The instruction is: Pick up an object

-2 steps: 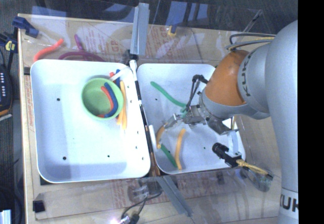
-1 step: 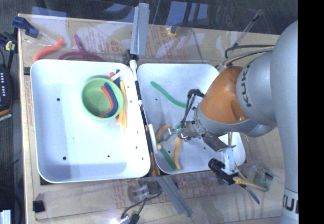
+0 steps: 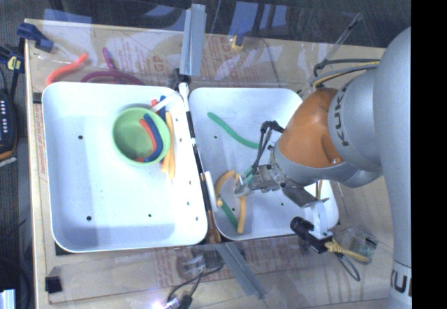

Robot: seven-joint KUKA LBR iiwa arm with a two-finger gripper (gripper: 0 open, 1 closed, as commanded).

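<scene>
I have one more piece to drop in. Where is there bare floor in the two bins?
Left bin: bare floor left of and below the green bowl. Right bin: a bare strip along the top, above the green cord. Its lower left is crowded with the tool and orange pieces.

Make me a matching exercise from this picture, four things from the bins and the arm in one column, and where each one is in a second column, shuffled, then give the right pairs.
Things
1. green bowl
2. green strip
3. orange curved piece
4. gripper

Places
A. lower left part of the right bin, by the divider
B. upper middle of the left bin
C. low over the right bin's floor, beside the orange curved piece
D. upper left part of the right bin's floor

Pairs: 1-B, 2-D, 3-A, 4-C
</scene>
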